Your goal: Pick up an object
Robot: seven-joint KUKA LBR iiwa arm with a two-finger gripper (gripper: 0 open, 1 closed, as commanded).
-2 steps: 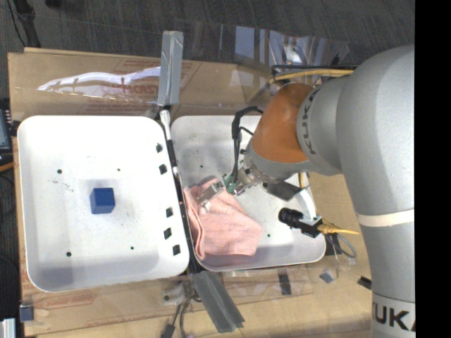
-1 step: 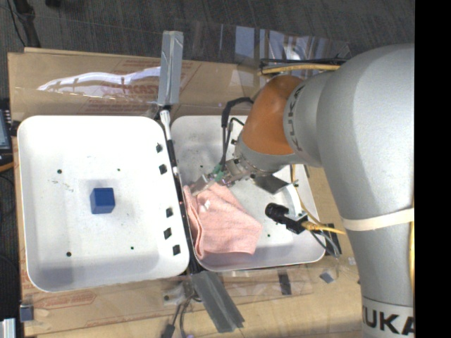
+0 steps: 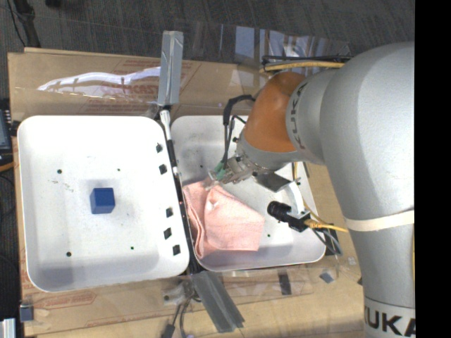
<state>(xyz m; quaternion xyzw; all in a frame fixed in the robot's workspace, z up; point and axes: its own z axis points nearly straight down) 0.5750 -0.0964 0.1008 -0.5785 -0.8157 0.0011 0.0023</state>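
Observation:
A small blue cube [image 3: 103, 200] rests on the floor of the left bin [image 3: 42, 139], left of its middle. A crumpled pink cloth [image 3: 224, 221] lies in the near left part of the right bin [image 3: 194, 134], against the wall shared with the left bin. My gripper [image 3: 224, 172] reaches down over the right bin under the orange wrist band, its tip right at the cloth's upper edge. The wrist hides the fingers, and I cannot see whether the tip touches the cloth.
The big grey arm [image 3: 366, 153] covers the right bin's right side and the bench beyond. A black cable fitting [image 3: 285, 214] with a yellow lead sticks out just right of the cloth. Brown cardboard [image 3: 91, 83] lies under both bins.

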